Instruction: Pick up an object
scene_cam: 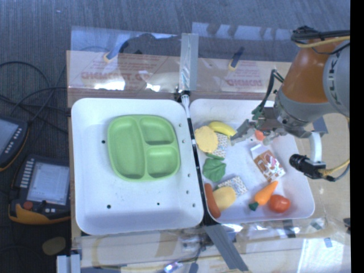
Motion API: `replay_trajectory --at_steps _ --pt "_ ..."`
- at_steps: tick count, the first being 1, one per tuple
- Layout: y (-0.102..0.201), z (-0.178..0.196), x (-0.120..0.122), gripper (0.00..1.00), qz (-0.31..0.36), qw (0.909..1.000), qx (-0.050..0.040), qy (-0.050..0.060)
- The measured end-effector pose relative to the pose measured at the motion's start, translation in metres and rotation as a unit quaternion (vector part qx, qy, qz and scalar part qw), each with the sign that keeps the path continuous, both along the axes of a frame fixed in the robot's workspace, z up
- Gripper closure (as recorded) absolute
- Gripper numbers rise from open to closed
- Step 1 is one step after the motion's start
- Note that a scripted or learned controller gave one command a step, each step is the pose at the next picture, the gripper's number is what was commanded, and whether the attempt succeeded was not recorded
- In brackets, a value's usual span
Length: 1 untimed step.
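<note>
The right bin (pixel 304 209) holds several toy foods. A banana (pixel 222 128) and a round yellow piece (pixel 206 139) lie at its far left, with a green leaf (pixel 214 168) below them. A carrot (pixel 264 193) and a red tomato (pixel 278 203) lie near the front right, and a printed snack packet (pixel 267 164) lies in the middle. My gripper (pixel 259 131) hangs low over the bin's far middle, just right of the banana and above the packet. A small red-orange bit shows at its tip.
The left bin (pixel 85 209) carries a green divided plate (pixel 144 147). A yellow lemon-like piece (pixel 223 197), a red sausage shape (pixel 210 201) and two mesh packets (pixel 233 183) crowd the right bin's front left. The divider wall (pixel 193 152) runs between the bins.
</note>
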State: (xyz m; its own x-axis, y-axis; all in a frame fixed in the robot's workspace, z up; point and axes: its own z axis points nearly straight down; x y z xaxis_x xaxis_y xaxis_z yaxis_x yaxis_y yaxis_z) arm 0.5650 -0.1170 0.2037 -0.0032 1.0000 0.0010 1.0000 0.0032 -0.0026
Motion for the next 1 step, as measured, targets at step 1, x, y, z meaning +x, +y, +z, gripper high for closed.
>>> replay_trajectory --at_steps 1 --pt "0.0012 0.0083 0.0006 1.0 0.001 1.0 0.0008 0.001"
